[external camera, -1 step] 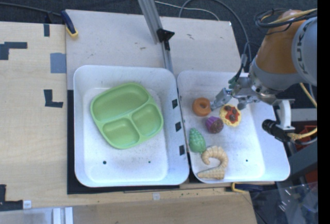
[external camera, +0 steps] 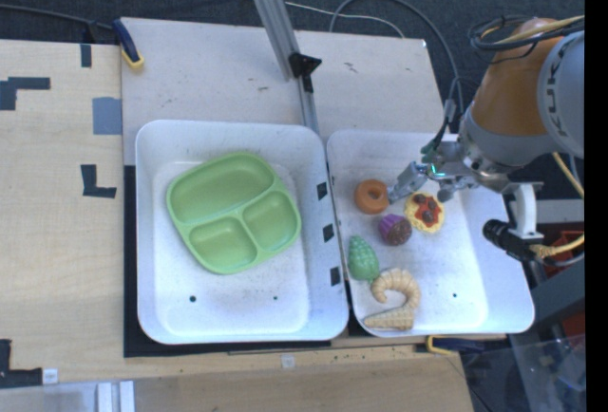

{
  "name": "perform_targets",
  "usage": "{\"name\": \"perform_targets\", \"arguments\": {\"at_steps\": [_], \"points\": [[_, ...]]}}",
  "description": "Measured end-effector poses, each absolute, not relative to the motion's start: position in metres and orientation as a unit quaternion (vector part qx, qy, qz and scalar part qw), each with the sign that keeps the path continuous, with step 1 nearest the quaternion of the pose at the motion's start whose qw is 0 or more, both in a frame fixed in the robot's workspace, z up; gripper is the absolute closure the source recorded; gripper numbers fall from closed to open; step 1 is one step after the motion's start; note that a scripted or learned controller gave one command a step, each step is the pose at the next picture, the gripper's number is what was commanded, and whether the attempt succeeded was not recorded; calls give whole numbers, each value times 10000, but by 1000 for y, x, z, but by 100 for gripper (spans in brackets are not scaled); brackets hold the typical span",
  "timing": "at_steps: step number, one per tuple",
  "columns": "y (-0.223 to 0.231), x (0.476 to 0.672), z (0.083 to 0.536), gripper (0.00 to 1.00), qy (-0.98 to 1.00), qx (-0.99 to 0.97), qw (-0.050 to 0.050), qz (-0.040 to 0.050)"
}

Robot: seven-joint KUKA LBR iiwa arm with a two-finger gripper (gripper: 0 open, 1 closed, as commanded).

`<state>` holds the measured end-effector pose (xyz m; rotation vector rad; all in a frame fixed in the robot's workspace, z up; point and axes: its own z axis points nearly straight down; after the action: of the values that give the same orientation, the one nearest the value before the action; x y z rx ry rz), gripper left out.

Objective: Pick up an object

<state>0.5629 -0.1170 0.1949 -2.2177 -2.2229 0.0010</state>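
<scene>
- You see the gripper (external camera: 429, 180) low over the right bin (external camera: 494, 296), near its upper middle, the grey arm (external camera: 518, 116) with its orange band reaching in from the right
- Its fingers stand apart with nothing between them; the left finger (external camera: 410, 180) points toward the orange donut (external camera: 371, 196), the other sits just above the yellow pastry (external camera: 425, 212)
- You find the purple piece (external camera: 395, 230) touching the pastry's left side, below the donut
- The green toy (external camera: 362, 259) lies near the bin's left wall, the croissant (external camera: 395, 298) just below it at the lower edge
- The left bin (external camera: 161, 306) bears a green divided plate (external camera: 233, 211), lying flat and slightly turned
</scene>
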Motion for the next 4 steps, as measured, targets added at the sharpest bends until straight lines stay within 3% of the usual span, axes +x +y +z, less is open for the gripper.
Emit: {"name": "perform_targets", "arguments": {"at_steps": [2,3,4], "points": [[-116,558,105,0,-7078,-7064,28,24],[-115,558,89,0,-7076,-7066,0,10],[-115,558,99,100,-7080,-7062,7,7]]}}
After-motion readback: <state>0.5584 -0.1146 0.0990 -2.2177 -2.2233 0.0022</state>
